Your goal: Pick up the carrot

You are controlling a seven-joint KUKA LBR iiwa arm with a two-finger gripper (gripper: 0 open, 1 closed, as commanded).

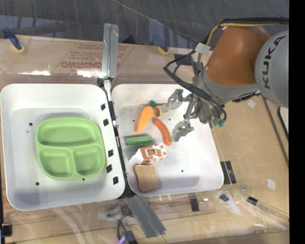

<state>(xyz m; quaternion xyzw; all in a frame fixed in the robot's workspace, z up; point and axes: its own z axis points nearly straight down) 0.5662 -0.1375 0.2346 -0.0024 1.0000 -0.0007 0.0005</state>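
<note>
bins: two are counted (10,136) (208,151) | green tray (68,147): one | carrot (145,117): one | other small items, possibly five, are seen in the right bin

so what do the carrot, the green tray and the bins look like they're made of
Carrot: probably toy plastic, with an even orange, smooth skin and a small green tip. Green tray: likely molded plastic, with a uniform matte color and rounded compartments. Bins: seemingly thin white plastic, with soft rounded corners and a faint sheen.
</note>
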